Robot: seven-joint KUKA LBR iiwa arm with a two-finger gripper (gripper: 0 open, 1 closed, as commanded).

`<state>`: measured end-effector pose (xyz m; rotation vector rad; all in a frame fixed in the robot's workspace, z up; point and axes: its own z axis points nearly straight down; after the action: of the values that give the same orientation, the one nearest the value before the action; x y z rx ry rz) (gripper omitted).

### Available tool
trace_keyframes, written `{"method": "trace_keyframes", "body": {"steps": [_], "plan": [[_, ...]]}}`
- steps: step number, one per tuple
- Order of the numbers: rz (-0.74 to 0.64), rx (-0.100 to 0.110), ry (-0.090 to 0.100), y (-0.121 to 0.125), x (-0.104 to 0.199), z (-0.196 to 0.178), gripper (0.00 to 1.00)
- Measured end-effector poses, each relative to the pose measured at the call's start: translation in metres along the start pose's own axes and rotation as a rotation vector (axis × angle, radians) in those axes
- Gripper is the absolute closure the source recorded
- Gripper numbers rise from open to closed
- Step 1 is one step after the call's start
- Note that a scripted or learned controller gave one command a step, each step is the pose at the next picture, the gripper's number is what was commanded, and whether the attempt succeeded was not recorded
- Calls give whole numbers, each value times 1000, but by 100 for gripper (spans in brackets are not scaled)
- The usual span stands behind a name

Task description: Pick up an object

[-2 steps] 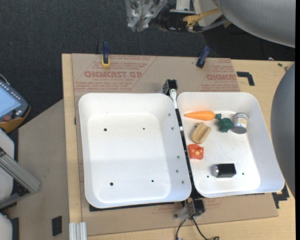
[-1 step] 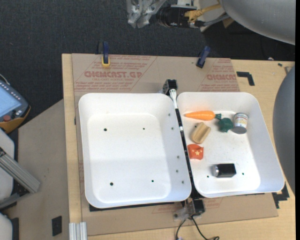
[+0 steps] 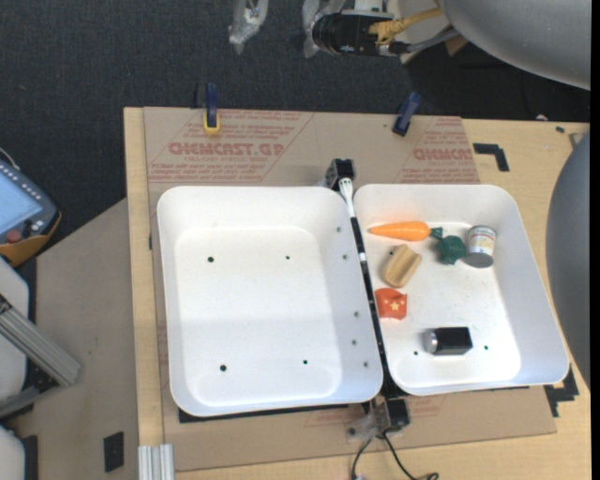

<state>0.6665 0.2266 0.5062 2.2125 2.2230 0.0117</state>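
Observation:
The right bin (image 3: 525,281) holds several small objects. An orange carrot (image 3: 398,230) with a green top (image 3: 450,247) lies near its far side. A small silver can (image 3: 480,247) sits beside the green top. Below the carrot lie a tan cylinder (image 3: 401,265) and a red block (image 3: 391,303). Near the front of the bin rests a black and silver box (image 3: 447,340). My gripper (image 3: 246,25) hangs at the top edge of the view, well beyond the bins and off the bench, over dark floor.
The left bin (image 3: 187,234) is a plain white tray next to the right one. Both stand on a brown board (image 3: 281,141) held by blue clamps (image 3: 211,103). The grey arm (image 3: 525,33) crosses the top right corner.

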Motion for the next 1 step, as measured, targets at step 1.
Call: {"method": "trace_keyframes", "body": {"steps": [1], "plan": [[-2,-5,1,0,1,-11,100]]}}
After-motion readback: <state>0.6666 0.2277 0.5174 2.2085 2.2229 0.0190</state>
